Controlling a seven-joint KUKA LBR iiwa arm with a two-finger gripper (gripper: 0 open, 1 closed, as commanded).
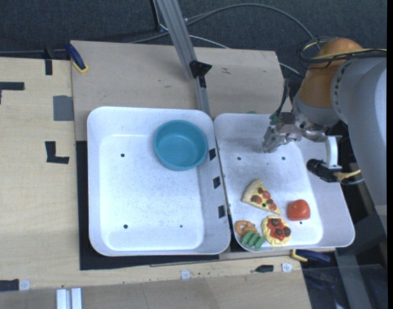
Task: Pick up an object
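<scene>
Two shallow white bins sit side by side on the bench. The left bin (119, 198) holds one item, a blue bowl (180, 145), round, upright, in its upper right corner near the divider between the bins.

The right bin (325, 237) holds the small toy foods, all grouped in its lower half:
- pizza slice (259, 196): a yellow wedge with red spots, lying flat near the middle of the bin, pointed end toward the upper left.
- red tomato (299, 209): small, rounded, glossy, just right of the pizza slice and apart from it.
- round mini pizza (276, 230): a yellow disc with red and dark toppings, below the slice, near the bin's lower rim.
- pretzel (244, 226): tan, looped, at the lower left of the bin.
- green piece (251, 239): ridged, dark green, just below the pretzel and touching or nearly touching the mini pizza; which of the two cannot be resolved.

The arm enters from the right, its orange band above the wrist. The gripper (272, 143) is over the upper part of the right bin, pointing down, well apart from the toy foods below it. Nothing is visible between its fingers. Whether they are spread or closed cannot be told from this angle; they appear as a single dark grey cluster.

A grey metal pole (181, 34) crosses the view from the top toward the divider.
</scene>
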